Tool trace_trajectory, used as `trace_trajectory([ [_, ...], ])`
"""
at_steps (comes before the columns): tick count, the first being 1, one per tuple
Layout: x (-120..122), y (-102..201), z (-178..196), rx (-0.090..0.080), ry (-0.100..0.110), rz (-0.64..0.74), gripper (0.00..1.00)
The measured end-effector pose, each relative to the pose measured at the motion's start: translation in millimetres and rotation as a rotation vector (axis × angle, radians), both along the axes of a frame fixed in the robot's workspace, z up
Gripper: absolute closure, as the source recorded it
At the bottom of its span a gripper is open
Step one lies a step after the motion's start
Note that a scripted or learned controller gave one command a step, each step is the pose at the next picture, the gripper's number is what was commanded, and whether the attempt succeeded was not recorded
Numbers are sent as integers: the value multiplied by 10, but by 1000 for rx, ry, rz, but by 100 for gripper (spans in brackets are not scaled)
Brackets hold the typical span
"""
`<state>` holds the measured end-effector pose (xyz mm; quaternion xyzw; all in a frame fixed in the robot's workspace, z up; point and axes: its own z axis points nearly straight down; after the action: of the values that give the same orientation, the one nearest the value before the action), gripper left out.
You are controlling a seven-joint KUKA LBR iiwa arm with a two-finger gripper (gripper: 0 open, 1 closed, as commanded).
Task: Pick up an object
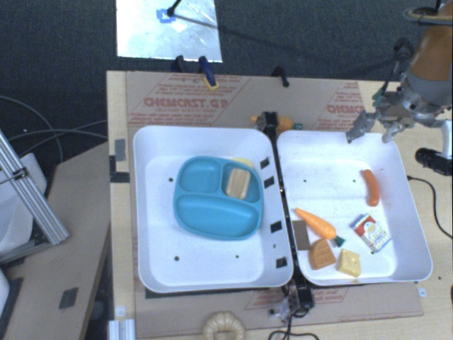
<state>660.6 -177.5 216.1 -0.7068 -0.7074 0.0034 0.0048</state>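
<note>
My gripper (370,131) hangs open over the back edge of the right bin (396,163), its two fingers spread with nothing between them. In that bin lie an orange sausage (370,188), a carrot (316,223), a small red and white carton (371,233), a brown bread piece (321,254) and a pale cheese wedge (348,263). The sausage is the nearest item, below the gripper. The left bin (152,190) holds a blue divided plate (218,197) with a tan block (238,183) in its upper right compartment.
A black divider with clips (280,204) runs between the bins. A small orange object (283,124) sits behind the divider's top end. Cardboard (212,98) lies under the bins. A metal frame (21,190) stands at the left, and a black cable (432,158) lies at the right.
</note>
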Motion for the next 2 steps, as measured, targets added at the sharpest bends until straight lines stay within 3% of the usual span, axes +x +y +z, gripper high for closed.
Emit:
trace_trajectory([
  [1, 26, 6, 93, -2, -14, 2, 0],
  [2, 51, 9, -322, -2, -11, 4, 0],
])
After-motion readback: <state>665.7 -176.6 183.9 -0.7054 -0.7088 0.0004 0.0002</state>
